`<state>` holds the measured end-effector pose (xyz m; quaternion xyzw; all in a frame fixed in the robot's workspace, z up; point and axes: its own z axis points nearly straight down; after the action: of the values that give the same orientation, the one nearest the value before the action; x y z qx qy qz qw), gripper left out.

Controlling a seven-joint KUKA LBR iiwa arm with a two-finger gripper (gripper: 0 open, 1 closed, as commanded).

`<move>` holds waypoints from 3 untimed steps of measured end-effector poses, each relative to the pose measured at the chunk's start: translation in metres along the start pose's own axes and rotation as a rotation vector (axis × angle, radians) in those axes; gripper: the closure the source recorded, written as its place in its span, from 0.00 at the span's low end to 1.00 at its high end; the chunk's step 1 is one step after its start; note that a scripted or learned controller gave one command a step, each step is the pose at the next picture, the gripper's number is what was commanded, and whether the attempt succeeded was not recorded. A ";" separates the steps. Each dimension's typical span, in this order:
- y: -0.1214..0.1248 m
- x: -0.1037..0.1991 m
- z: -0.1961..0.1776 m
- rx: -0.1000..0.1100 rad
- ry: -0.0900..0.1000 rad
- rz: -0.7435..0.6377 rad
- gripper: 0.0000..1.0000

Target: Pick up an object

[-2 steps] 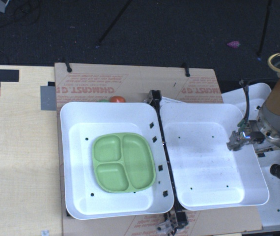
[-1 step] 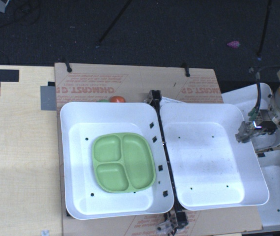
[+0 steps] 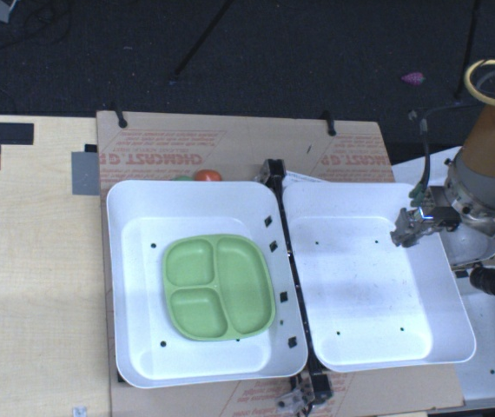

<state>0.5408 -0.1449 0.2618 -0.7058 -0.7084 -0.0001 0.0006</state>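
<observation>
One green plate [image 3: 219, 287] mid L bin [image 3: 135, 233], R bin [image 3: 456, 320] – jaws [image 3: 406, 229] over its R edge

One cam, fixed above bench [image 3: 30, 259], looking down at a slant. Far enough back to take in both bins: left bin [image 3: 135, 207] mid-frame, right bin [image 3: 447, 320] toward the right edge. Dark floor [image 3: 230, 42] w/ cables across the top, so tilted away from viewer. Arm [image 3: 482, 163] cut off at right edge, wrist only. Cardboard [image 3: 230, 150] under bins.
</observation>
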 end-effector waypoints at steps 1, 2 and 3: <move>0.016 0.046 0.015 0.003 0.001 0.000 1.00; 0.022 0.092 0.029 0.004 0.000 0.001 1.00; 0.040 0.137 0.036 0.002 0.000 0.001 1.00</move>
<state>0.5804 -0.0081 0.2255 -0.7060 -0.7082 0.0006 0.0013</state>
